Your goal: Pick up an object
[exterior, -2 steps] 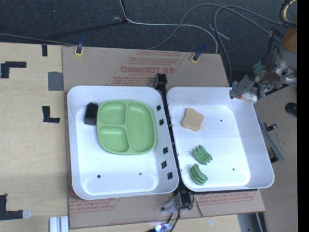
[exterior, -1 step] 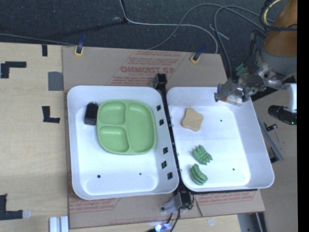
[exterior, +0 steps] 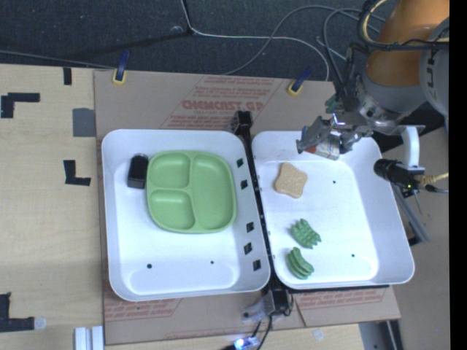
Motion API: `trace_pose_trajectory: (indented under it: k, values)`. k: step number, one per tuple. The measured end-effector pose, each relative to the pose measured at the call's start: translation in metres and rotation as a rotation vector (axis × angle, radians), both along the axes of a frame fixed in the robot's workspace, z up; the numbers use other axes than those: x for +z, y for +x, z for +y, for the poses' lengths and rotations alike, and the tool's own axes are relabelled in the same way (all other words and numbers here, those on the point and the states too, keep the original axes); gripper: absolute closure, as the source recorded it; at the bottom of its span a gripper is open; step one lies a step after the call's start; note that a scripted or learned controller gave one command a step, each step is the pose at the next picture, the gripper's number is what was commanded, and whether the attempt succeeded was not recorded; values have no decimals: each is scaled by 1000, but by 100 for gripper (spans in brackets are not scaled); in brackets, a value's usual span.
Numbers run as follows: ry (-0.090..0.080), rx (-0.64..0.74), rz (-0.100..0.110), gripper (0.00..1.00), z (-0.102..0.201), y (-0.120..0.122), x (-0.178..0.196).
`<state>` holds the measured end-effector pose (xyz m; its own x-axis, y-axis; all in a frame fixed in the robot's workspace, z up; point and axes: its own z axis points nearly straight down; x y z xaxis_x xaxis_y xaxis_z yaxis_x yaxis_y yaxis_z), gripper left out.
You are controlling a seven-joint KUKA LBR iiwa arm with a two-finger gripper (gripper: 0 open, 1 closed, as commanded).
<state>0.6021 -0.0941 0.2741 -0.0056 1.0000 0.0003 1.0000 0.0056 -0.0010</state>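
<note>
The surface (exterior: pixel 44 217) spans the frame, with a cardboard sheet (exterior: pixel 211 100) under two white bins. The left bin (exterior: pixel 120 268) sits at centre-left and the right bin (exterior: pixel 365 224) at centre-right, their inner edges touching. In the left bin lies a green divided plate (exterior: pixel 192 192), with a small black block (exterior: pixel 137 171) touching its left edge. The grey arm (exterior: pixel 398 57) enters at the upper right. Its pincer (exterior: pixel 321 143) hangs over the right bin's upper edge; whether it is spread or pressed together cannot be told. Below it lies a tan bread-like piece (exterior: pixel 290 180), and lower down two green ridged items, one (exterior: pixel 306 233) just above the other (exterior: pixel 299 263).
</note>
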Motion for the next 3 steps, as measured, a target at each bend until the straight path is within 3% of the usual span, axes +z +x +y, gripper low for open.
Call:
trace_pose_trajectory:
  k: [3]
  values:
    - [-1, -1, 3, 100, 144, 16, -16]
